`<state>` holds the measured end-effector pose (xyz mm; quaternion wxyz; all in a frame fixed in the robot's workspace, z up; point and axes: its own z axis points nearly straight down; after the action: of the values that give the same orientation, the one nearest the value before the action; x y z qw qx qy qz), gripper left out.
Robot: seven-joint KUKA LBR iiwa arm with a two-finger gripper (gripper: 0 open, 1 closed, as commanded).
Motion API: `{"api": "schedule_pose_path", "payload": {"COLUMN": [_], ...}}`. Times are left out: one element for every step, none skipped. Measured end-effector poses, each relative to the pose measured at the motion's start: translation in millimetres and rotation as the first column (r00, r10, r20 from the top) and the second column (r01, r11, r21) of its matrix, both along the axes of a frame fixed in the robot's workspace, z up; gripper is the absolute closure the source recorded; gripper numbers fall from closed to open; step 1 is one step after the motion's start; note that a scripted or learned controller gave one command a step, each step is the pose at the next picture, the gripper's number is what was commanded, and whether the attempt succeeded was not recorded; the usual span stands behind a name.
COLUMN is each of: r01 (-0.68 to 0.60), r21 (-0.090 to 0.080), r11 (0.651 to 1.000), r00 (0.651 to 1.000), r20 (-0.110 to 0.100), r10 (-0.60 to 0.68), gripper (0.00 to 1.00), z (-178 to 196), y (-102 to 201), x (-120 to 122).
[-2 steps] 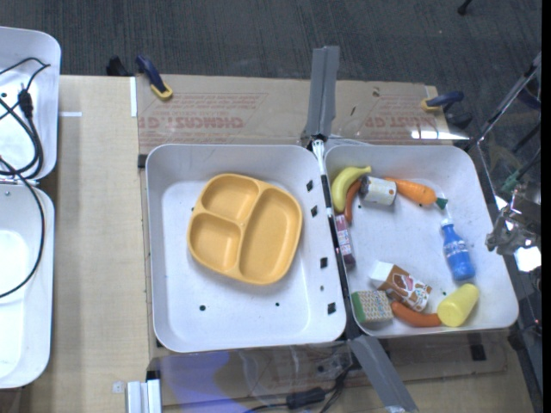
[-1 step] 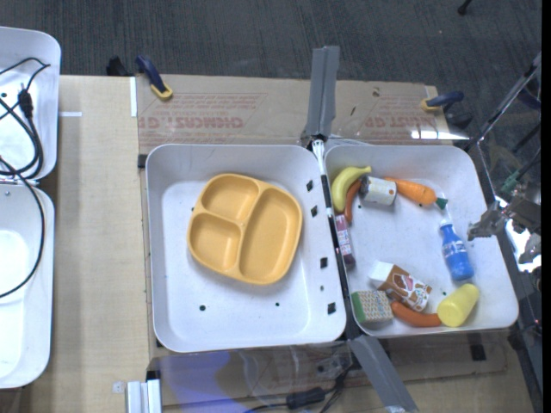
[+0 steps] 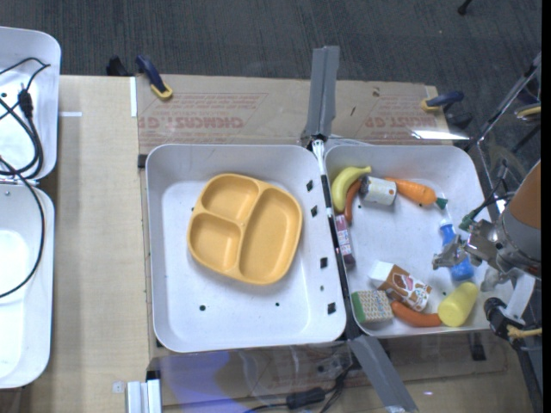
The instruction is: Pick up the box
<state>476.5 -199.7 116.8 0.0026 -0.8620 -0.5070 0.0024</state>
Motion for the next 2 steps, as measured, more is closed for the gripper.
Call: {"api": "schedule_pose_path", "payload": {"r01": [0.000,0.000], "r21": [0.001,0.000], "r11": [1.000,1.000], "r00": [1.000,1.000], "r20": [-0.004,-0.004], "r10": [0.000,0.000], "gripper": [1.00,0.00], "z": [6.9,6.9], "y": [-0.4,-0.4], "x": [0.1,0.1]}}
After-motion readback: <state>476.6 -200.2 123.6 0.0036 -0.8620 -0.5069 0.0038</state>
